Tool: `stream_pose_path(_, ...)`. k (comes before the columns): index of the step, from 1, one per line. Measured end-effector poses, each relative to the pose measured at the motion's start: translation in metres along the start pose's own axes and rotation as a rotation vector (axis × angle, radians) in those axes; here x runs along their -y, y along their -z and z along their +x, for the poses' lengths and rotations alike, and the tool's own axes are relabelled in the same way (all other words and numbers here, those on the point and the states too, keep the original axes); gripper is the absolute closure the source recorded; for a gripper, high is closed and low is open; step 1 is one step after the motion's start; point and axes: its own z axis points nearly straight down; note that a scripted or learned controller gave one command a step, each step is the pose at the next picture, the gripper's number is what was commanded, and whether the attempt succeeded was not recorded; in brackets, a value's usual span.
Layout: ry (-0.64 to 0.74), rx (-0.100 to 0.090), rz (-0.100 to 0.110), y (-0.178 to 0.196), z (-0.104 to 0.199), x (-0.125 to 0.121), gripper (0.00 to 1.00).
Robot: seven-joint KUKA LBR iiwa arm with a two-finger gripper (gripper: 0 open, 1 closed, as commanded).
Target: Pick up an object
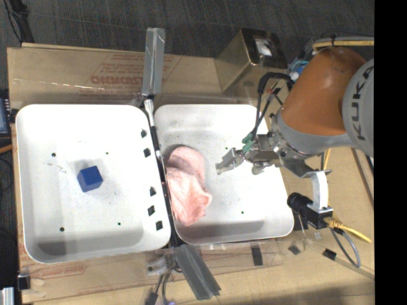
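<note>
Two white bins (38, 189) sat side by side on bench. My gripper (224, 164) hung over right bin, holding nothing; could not tell its state. Pink cloth (186, 183) lay bunched by left wall. Looked soft, light, floppy. Best pinch top fold. Blue block (90, 178) sat in left bin.

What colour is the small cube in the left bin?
Blue; the cube shows plainly in the camera view, against the white bin.

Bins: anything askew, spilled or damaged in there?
Nothing damaged or spilled. The pink cloth lies crumpled against the left wall of the right bin. The blue cube sits alone in the left bin. The gripper hangs just right of the cloth.
</note>
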Motion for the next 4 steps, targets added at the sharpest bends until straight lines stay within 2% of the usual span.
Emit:
stream_pose_path(1, -0.009, 0.000, -0.005, -0.180, -0.014, -0.062, 0.00)
stream_pose_path(2, 0.180, 0.001, -0.005, -0.181, 0.002, -0.101, 0.00)
stream_pose_path(3, 0.123, -0.001, -0.001, -0.183, 0.012, 0.010, 0.00)
stream_pose_path(4, -0.032, 0.000, -0.001, -0.132, 0.006, -0.006, 0.00)
